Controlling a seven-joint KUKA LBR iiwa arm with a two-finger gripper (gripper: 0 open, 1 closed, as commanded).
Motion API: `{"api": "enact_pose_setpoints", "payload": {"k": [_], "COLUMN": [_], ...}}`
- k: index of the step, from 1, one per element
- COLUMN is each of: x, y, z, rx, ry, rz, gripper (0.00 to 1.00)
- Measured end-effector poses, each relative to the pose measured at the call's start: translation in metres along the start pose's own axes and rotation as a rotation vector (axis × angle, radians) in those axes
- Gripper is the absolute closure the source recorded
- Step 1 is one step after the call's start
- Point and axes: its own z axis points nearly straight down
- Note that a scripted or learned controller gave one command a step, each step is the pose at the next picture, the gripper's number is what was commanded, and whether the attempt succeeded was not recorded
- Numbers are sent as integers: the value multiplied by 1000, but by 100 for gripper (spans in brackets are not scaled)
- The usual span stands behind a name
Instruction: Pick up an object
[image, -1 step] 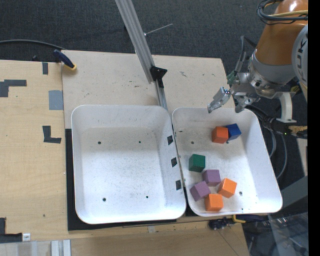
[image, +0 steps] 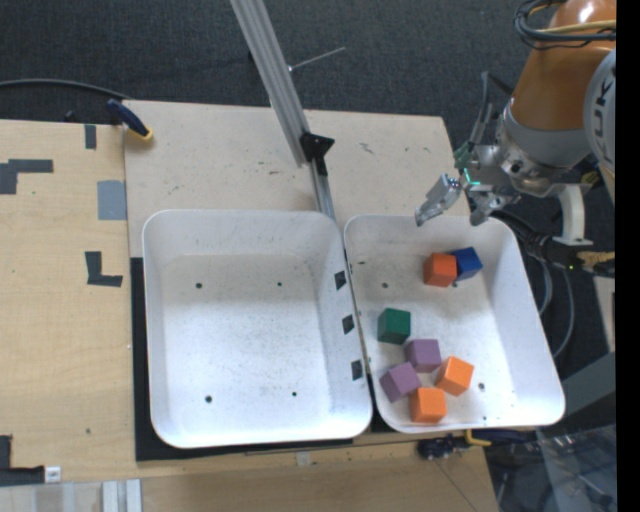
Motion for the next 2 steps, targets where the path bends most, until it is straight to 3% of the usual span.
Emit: {"api": "enact_pose_setpoints", "payload": {"k": [2], "x": [-4], "y": [-8], "z": [107], "rx": [5], "ry": [-1], "rz": [1], "gripper": [0]}}
